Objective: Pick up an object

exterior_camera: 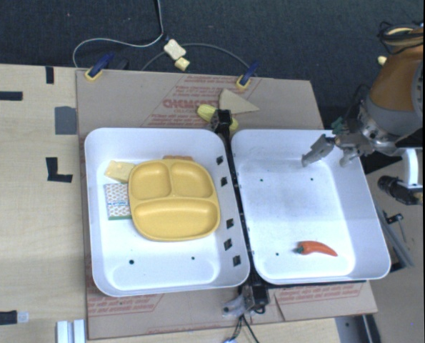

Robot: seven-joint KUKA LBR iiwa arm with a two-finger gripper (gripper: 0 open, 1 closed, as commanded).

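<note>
- In the camera view you have two shallow white bins side by side on a sheet of brown cardboard [269, 95] that lies on the table [26, 213].
- Your claw [331, 151] hangs over the far right corner of the right bin [283, 199], reaching in from the right edge. Its two grey fingers [316, 151] are spread apart, with nothing between them.
- Above the claw you can see the arm's orange band [396, 84] near the upper right corner.
- The one thing in the right bin is a small red-orange pepper [316, 249], lying flat on the bin floor near the front right corner. It sits well apart from the claw, at the opposite end of the bin.
- In the left bin [162, 270] you have a yellow divided tray [174, 199] with three compartments, resting roughly in the middle.
- Tucked at the tray's left edge are a pale yellow block [118, 170] and, just in front of it, a small patterned packet [116, 200]; both touch or slip under the tray.
- A row of black clips [231, 224] runs along the seam between the two bins.
- Beyond the bins, a thin cable [155, 13] loops across the dark floor to a small white connector [173, 48].
</note>
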